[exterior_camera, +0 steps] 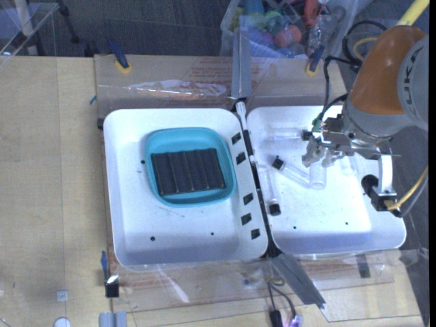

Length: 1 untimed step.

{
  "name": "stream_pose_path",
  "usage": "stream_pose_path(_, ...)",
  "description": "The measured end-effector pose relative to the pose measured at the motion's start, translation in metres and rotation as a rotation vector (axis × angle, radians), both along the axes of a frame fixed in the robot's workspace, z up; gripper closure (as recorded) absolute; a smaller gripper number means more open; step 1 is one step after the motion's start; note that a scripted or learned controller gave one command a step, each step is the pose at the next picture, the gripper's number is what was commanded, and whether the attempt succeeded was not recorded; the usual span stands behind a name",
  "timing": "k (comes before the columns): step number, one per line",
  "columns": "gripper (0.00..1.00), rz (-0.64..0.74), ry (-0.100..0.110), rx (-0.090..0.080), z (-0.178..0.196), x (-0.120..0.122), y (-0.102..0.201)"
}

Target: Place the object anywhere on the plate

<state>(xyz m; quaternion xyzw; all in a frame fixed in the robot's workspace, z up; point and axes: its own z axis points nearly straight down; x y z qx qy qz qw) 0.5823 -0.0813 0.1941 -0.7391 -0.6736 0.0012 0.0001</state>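
Object: one clear, glassy plastic piece (300, 176), lying in the right white bin (340, 230) just below the hand (315, 157); hand's grip state cannot be told. Risk: transparent, likely slick, may slip or be missed. Plate: one blue squarish dish (153, 145) with dark ribbed insert, left white bin (129, 237). Bins: two. Worktop (41, 182): one.

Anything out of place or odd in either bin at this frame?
Nothing spilled or damaged. The blue plate in the left bin carries a dark ribbed slab, lying flat. The gripper is low over the right bin, near a small dark object.
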Motion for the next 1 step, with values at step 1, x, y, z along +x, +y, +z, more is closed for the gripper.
stream_pose_path(1, 0.0, 0.0, 0.0, 0.0, 0.0002, 0.0001, 0.0)
